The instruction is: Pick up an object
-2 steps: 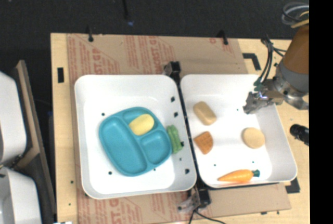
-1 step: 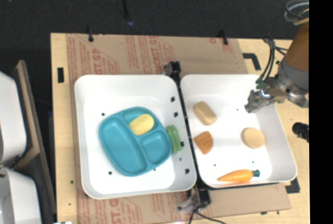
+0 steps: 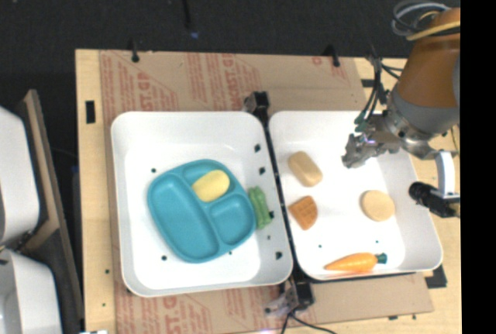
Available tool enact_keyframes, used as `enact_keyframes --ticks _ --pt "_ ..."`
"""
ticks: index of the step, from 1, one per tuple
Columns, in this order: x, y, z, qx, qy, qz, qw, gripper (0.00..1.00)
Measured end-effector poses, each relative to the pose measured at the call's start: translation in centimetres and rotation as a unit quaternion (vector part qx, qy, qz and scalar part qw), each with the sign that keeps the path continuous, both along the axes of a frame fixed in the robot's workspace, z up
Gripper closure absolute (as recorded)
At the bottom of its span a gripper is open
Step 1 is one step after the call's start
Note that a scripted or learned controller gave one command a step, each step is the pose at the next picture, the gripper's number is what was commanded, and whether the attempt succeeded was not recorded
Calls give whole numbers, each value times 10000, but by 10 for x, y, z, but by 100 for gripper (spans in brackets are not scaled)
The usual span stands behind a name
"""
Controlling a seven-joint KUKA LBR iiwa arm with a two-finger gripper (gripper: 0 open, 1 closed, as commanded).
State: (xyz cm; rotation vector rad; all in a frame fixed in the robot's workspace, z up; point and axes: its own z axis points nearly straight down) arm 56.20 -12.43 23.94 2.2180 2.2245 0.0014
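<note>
On the desk (image 3: 155,80), the left bin (image 3: 128,170) is holding a blue divided plate (image 3: 198,216), with a yellow oval piece (image 3: 211,185) lying in its upper compartment and a green item (image 3: 260,207) sitting against its right edge. The right bin (image 3: 418,247) is carrying a tan bread roll (image 3: 305,168), a brown waffle-like piece (image 3: 303,211), an orange carrot (image 3: 353,263) near the front wall, and a round beige biscuit (image 3: 377,205). The claw (image 3: 355,154) is hanging over the right bin's upper area, near the roll, grasping nothing; whether it is released or clenched I cannot tell.
</note>
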Motion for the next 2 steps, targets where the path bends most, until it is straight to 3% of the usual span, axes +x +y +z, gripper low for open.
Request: enact_keyframes --ticks 2 --pt "21 93 -15 3 5 3 10000 100"
